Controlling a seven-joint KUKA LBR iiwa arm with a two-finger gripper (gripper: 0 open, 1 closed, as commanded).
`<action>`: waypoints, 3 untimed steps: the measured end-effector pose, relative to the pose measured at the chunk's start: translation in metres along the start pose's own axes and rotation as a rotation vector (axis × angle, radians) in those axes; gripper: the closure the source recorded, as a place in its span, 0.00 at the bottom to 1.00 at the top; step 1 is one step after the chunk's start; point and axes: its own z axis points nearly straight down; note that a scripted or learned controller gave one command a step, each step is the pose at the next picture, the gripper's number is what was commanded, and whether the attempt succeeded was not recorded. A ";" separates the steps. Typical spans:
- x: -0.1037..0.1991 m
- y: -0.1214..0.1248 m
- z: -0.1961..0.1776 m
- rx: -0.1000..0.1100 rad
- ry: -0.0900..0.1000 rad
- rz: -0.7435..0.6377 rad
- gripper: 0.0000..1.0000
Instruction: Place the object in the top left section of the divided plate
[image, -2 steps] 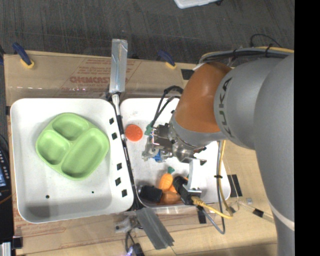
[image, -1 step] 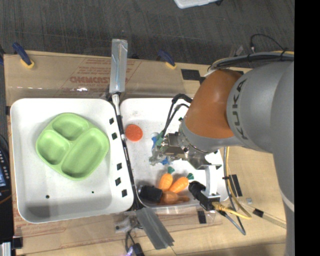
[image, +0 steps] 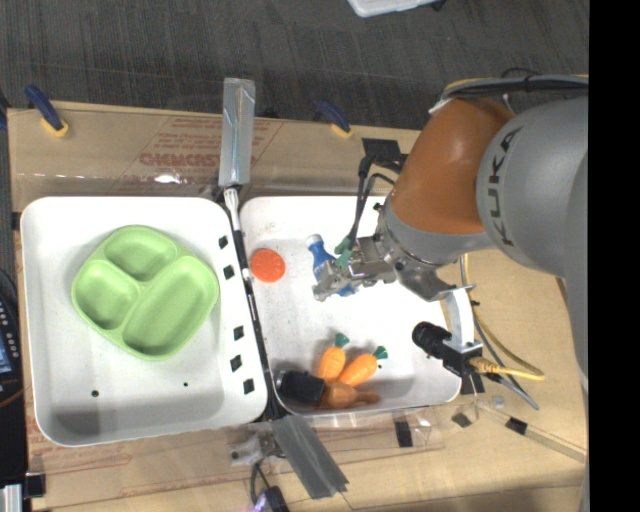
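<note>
A light green divided plate (image: 145, 290) lies in the left bin (image: 60, 400), with two small sections at its upper left and one large section at its lower right. My gripper (image: 335, 278) hangs over the middle of the right bin (image: 290, 225). A small blue and white object (image: 320, 254) sits right at the gripper's tip; I cannot make out whether it is gripped. An orange round piece (image: 267, 264) lies on the bin floor just left of the gripper.
Two toy carrots (image: 347, 366) and a black object (image: 298, 385) lie along the right bin's front wall. A grey divider bar (image: 236, 130) runs between the bins. The arm's orange band (image: 450, 165) looms over the right bin's far side.
</note>
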 end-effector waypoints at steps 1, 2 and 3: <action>-0.016 -0.039 -0.004 0.002 0.002 0.086 1.00; 0.009 -0.036 0.062 0.002 0.002 -0.358 1.00; -0.008 -0.036 -0.018 -0.004 -0.002 -0.557 1.00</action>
